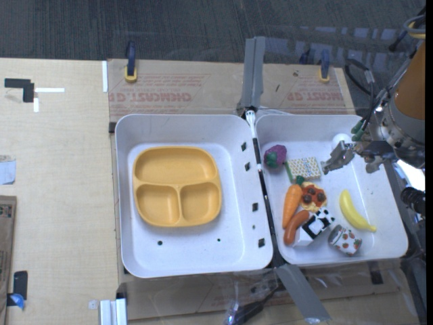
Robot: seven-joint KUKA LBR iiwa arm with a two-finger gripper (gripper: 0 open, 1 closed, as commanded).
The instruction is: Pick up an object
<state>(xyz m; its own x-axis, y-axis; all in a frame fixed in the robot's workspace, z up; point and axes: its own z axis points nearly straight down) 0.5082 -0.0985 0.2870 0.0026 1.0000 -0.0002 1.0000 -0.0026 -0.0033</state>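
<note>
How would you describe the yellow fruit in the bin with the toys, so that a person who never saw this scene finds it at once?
Look at the right bin, the one crowded with small toys, not the one with the yellow divided tray. Near its right wall lies a banana, slanting down toward the front corner. It is the only plain yellow, curved piece there; the carrot is orange, and the small can below it is patterned.

Two white bins sit side by side on the desk [54, 181]. The left bin [128, 202] holds a yellow plate [177, 185] with three parts. The right bin [385, 202] holds small toys. A purple toy [275, 156] lies near the top, with a dotted square [304, 166] just beside it. Below them lie a carrot [291, 204], a pizza slice [312, 196] and a black and white toy [316, 223]. A banana [354, 211] lies to the right, with a small can [344, 240] below it. The end effector [336, 157] hangs over the right bin, near the dotted square.
</note>
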